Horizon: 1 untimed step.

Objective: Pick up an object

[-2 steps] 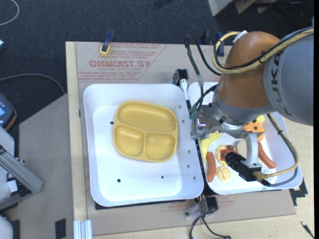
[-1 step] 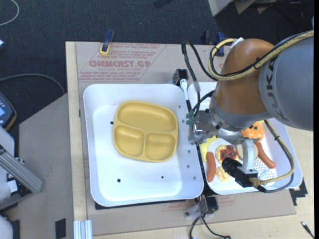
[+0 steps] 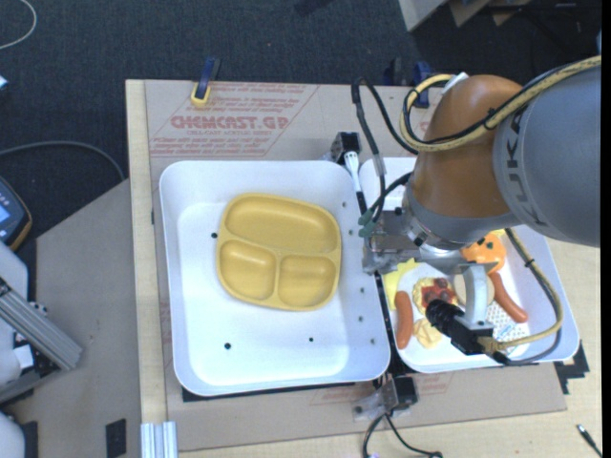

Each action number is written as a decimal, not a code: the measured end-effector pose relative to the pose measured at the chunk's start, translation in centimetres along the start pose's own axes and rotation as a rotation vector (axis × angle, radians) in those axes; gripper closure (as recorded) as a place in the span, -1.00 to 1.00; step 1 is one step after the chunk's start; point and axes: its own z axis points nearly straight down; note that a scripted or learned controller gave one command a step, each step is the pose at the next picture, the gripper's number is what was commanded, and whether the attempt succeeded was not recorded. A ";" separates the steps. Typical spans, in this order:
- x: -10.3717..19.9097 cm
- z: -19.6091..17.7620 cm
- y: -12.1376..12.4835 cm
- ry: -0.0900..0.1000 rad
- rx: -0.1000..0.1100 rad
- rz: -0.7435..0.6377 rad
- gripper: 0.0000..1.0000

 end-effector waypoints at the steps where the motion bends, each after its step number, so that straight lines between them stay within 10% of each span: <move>1: 0.0 -1.0 1.1 0.000 -0.007 -0.002 1.00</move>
